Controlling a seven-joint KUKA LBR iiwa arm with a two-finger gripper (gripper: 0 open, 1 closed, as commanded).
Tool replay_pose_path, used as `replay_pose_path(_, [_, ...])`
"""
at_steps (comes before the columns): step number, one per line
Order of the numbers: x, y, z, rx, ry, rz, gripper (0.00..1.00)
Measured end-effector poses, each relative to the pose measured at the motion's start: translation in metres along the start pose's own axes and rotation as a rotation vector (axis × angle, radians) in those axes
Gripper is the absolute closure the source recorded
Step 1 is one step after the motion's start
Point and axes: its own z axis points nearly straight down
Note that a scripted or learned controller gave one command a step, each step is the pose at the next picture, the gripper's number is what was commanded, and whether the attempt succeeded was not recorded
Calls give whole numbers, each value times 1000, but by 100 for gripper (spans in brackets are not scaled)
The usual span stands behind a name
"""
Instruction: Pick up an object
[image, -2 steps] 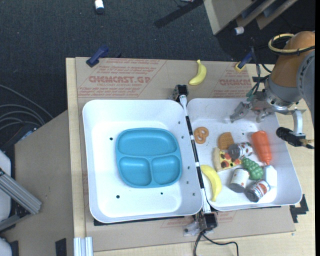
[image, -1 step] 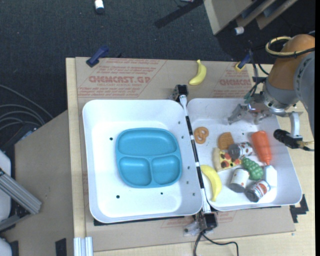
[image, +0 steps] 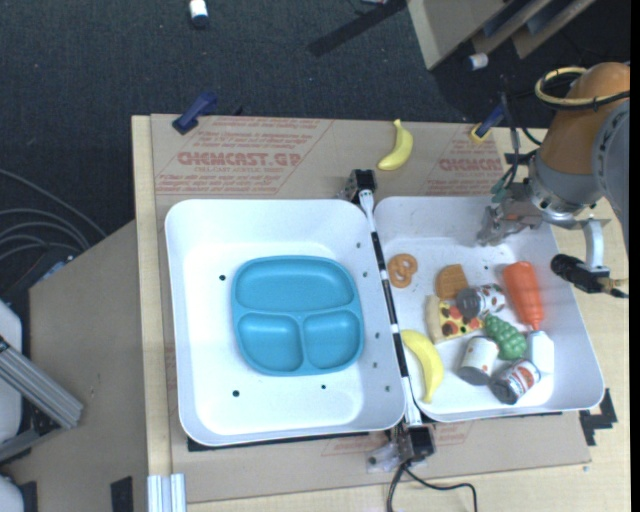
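The bench board (image: 250, 160) reads "CHEMCAST GP" in red print.

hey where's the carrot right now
The carrot lies in the right bin, near its right wall, just right of the cluster of toy food and below the gripper.

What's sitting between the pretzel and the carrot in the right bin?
In the camera view, a brown cookie-like piece lies between the pretzel and the carrot, with a small can lying just below that line, nearer the carrot.
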Motion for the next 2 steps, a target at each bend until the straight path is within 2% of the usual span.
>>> replay_pose_path(1, [0, 0, 0, 0, 0, 0, 0])
replay_pose_path(2, [0, -1, 11, 2, 1, 0, 0])
